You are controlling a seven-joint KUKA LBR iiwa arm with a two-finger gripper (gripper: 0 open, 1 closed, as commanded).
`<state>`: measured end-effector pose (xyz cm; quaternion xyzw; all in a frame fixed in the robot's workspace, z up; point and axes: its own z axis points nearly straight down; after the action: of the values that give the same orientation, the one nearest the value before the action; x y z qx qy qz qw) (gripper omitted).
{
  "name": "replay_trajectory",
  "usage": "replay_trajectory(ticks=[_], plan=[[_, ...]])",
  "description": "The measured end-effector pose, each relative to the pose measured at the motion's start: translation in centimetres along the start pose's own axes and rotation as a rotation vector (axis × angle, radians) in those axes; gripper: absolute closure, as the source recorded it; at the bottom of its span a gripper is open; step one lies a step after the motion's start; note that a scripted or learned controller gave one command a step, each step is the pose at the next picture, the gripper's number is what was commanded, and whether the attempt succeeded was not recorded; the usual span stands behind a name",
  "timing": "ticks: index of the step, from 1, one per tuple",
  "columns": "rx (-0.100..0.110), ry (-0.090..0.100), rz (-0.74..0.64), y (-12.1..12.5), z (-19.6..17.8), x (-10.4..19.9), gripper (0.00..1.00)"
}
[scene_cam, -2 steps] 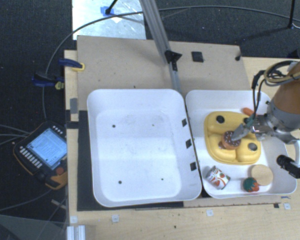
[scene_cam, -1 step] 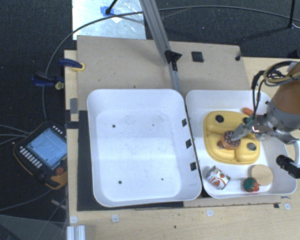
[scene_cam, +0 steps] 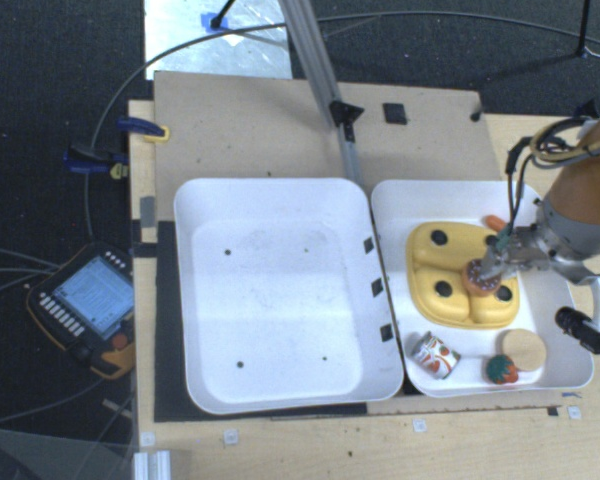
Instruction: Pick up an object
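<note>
The right bin [scene_cam: 578,363] holds a yellow tray [scene_cam: 445,268], a can [scene_cam: 435,355], a tan disc [scene_cam: 524,348] and a small red-green fruit [scene_cam: 500,370]. The gripper [scene_cam: 483,275] sits low over the tray on a small reddish item [scene_cam: 479,283]; its grip is unclear. The left bin [scene_cam: 195,268] lies beside it

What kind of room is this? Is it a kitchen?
Probably a robot lab, not a kitchen: a robot arm reaches over two white bins, a handheld control pad lies nearby, and cables trail across the floor.
</note>
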<state>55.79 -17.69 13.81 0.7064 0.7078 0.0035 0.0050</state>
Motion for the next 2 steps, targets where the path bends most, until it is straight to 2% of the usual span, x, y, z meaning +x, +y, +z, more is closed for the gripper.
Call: replay_trajectory(ticks=[1, 2], plan=[[0.008, 0.001, 0.002, -0.6, -4.9, -0.5, 1.0], [0.005, 0.0, -0.003, -0.4, -10.4, -0.6, 1.0]])
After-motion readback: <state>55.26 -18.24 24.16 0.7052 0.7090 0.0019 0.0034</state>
